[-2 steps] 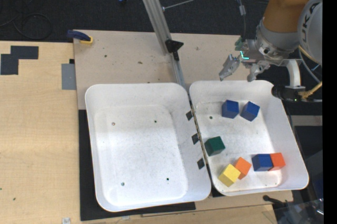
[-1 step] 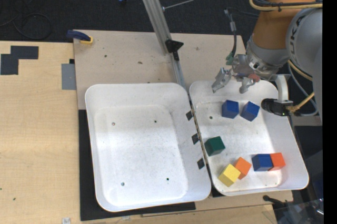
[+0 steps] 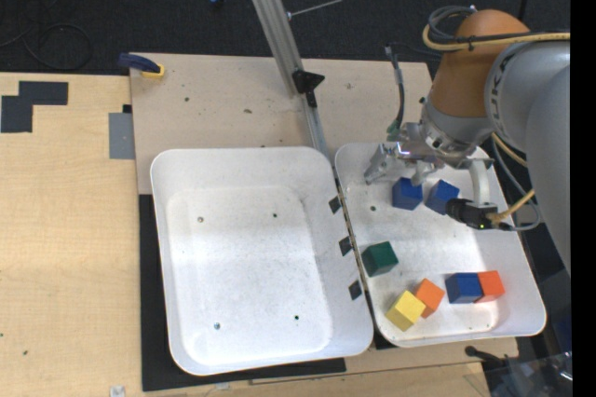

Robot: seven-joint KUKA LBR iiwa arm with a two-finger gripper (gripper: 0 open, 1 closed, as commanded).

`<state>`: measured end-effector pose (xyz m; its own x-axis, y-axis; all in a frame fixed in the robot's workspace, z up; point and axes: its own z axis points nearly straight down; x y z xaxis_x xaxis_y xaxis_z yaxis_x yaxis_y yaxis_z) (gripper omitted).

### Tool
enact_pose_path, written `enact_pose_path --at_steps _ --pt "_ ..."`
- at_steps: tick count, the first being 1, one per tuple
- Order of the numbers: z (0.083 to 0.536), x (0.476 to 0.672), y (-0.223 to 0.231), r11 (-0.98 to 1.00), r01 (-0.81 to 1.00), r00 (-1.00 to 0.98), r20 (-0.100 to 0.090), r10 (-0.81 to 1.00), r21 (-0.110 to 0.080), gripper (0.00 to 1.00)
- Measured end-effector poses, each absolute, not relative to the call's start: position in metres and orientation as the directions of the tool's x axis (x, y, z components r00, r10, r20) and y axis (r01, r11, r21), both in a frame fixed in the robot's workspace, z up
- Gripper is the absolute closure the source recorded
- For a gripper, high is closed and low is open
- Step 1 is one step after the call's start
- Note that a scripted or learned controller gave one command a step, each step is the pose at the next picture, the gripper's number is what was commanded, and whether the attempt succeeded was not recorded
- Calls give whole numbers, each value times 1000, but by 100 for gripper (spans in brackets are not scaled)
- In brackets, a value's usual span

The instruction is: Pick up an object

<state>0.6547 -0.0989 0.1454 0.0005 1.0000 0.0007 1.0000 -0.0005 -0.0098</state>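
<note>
Gripper low over the back part of the right bin, at the end of the grey arm reaching in from the right, orange band just above the wrist. Open or closed: cannot tell from this angle, metal parts too blurred. Nothing visibly held.

Candidates for picking, all in the right bin:
- first blue block just in front of the gripper, near it, contact unclear.
- second blue block right beside the first, slightly tilted.
- green block near the bin's left wall, mid-depth, apart from the rest.
- yellow block at the front, touching orange block just behind and right of it.
- third blue block at front right, pressed against a red-orange block on its right side.

Left bin beside it, rims of the two touching or nearly so, with small black clips along the seam.

Both bins on a light wooden table. Slanted aluminium rail rising from behind the bins toward the top, black bracket at its lower part. Small blue-and-yellow clamp at the back left corner of the board. Yellowish cables looped over the top of the arm.
</note>
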Motion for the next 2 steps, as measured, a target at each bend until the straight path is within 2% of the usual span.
enact_pose_path --at_steps 1,2 --pt "121 661 -100 -2 1000 3 -4 1000 21 0" --pt "131 662 -102 -8 1000 8 -5 1000 25 100"
